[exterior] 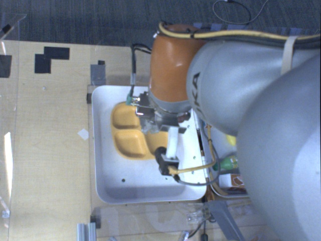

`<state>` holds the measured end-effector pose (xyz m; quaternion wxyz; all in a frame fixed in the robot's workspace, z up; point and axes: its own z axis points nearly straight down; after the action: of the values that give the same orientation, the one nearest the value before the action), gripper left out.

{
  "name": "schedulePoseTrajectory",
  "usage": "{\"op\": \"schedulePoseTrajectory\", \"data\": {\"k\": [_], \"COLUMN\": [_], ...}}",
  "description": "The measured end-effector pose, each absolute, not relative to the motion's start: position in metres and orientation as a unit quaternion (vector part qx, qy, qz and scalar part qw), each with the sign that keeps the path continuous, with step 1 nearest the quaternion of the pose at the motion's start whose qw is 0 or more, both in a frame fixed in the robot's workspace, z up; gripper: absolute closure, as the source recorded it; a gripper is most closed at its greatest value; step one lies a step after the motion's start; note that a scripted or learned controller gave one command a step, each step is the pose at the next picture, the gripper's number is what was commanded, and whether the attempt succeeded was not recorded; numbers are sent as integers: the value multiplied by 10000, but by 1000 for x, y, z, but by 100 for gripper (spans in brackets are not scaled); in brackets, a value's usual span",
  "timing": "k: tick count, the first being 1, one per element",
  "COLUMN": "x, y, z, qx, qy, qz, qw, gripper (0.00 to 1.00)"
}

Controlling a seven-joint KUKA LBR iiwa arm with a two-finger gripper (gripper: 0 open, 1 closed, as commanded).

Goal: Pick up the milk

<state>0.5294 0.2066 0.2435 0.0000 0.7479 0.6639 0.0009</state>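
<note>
My grey arm with its orange band reaches in from the right and covers most of the right bin. My gripper hangs low over the left bin, right above the inner edge of a yellow divided plate. The wrist hides the space between its tips. In the strip of the right bin below the arm I see a green bottle, a yellow item and a corner of a red and white printed pack. I cannot tell what that pack is.
The yellow plate lies in the upper middle of the left bin, whose white floor shows in front of it. A wooden bench top spreads to the left. Metal clamps stand at the bin's corners.
</note>
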Motion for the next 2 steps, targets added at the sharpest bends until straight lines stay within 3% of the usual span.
{"op": "schedulePoseTrajectory", "data": {"k": [1, 2], "x": [498, 499], "y": [235, 235], "z": [252, 262], "qx": [6987, 6982], "qy": [7154, 7159], "qz": [12, 26], "qw": [1, 4], "gripper": [100, 100]}}
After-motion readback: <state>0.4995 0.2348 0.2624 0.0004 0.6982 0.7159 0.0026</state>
